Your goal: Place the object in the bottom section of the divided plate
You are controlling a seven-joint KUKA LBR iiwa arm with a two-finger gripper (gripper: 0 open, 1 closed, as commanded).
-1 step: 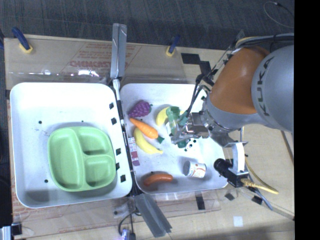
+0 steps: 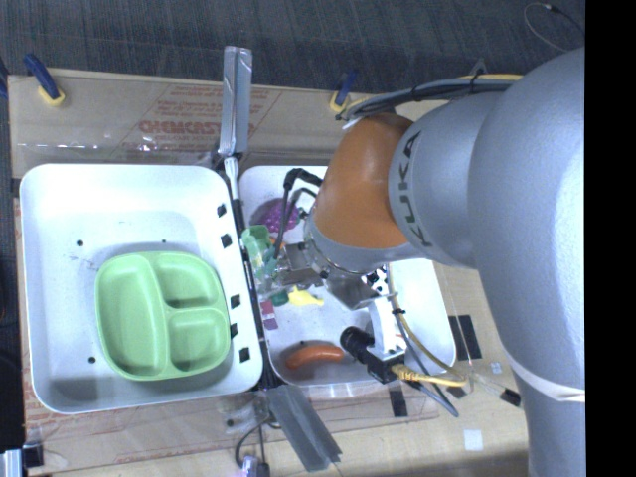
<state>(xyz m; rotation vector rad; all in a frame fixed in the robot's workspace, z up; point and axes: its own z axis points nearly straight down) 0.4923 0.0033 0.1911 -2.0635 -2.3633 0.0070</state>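
Green divided plate (image 2: 161, 314) in left bin (image 2: 40, 266); "KUKA" on arm (image 2: 417, 192) over right bin (image 2: 437, 336); gripper state indiscernible

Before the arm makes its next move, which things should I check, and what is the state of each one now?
1. Plate lies flat in the left bin: ok.
2. Bottom section of the plate has nothing in it: ok.
3. Arm is over the right bin, where the objects lie: ok.
4. An object is held in the claw: cannot tell, the wrist hides it.
5. Red object lies free near the front wall of the right bin: ok.
6. Objects near the divider, green, yellow and purple, are crowded together and partly under the arm: not ok for a clean pick.
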